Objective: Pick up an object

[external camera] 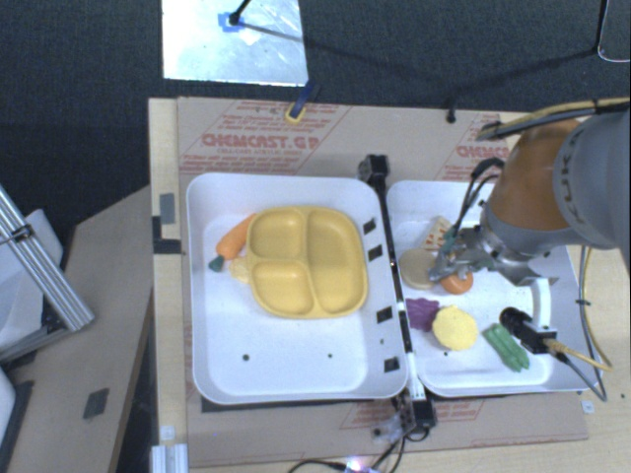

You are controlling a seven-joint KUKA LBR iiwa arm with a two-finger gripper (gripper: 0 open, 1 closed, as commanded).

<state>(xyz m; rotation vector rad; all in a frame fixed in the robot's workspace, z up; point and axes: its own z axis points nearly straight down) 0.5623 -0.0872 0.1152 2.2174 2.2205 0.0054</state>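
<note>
Right, my arm [552,190] reaches in from the right, orange band up, wrist bent down over the right bin [562,377]. My pincer [452,266] sits low against an orange round object [456,283] beside a tan disc [419,269]; I cannot tell whether it is spread or pressed together. Nearby lie a purple piece [422,312], a yellow lump [455,328] and a green piece [507,347]. The left bin [286,377] carries a yellow divided tray [304,261] and a carrot [234,237]. Red print on the cardboard [258,131] reads "CHEMCAST GP".
</note>
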